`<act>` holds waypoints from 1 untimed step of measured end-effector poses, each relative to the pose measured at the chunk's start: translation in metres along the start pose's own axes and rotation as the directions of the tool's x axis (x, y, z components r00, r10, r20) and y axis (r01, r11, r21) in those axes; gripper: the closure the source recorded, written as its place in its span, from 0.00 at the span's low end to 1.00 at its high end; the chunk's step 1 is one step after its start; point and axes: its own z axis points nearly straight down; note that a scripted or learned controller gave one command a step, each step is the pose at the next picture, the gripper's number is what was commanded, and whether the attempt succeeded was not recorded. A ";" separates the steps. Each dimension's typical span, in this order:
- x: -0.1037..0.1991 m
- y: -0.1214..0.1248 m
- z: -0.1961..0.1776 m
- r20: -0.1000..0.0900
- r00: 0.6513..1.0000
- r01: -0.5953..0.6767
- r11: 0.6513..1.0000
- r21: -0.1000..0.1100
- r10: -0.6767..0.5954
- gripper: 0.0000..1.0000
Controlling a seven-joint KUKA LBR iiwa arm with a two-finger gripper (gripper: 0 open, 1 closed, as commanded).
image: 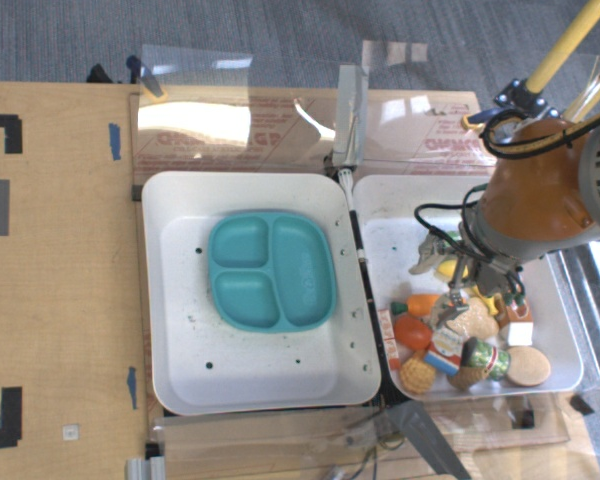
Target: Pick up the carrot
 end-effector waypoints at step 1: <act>0.023 -0.001 0.020 -0.025 0.977 -0.210 0.978 0.012 0.211 0.00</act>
